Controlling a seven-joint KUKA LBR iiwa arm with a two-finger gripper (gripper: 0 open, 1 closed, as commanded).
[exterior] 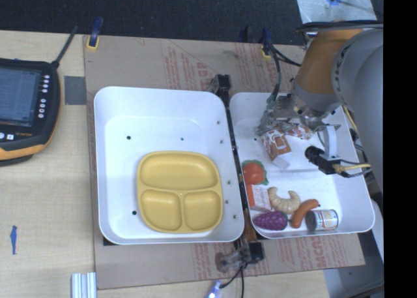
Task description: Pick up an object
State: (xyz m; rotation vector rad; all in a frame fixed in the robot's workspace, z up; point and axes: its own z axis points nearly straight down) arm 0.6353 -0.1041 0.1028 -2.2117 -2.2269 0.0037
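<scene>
Packet (277,145) and gripper status: report

— Item 1. My gripper (280,122) stands over the far part of the right bin (352,195). Whether it is spread or pressed together cannot be told from this view.

— Packet position?

— Item 2. It is brown and white and lies on the bin floor just beside my gripper, on the side nearer the camera. Contact between us cannot be confirmed.

— Surroundings, working outward?

— Item 3. Same bin, nearer the camera: a red tomato (254,173) by the wall shared with the left bin (130,120), and just beyond it a red-and-white card (259,197). Along the near wall are a purple grape cluster (270,220), a pale croissant (285,199), an orange sausage (304,212) and a small can (322,218).
Item 4. The left bin holds a yellow divided plate (180,191) with three compartments.
Item 5. Both bins rest on a cardboard sheet (163,62). An orange-cased control pendant (23,111) lies on the bench (39,212), well apart to the left
</scene>
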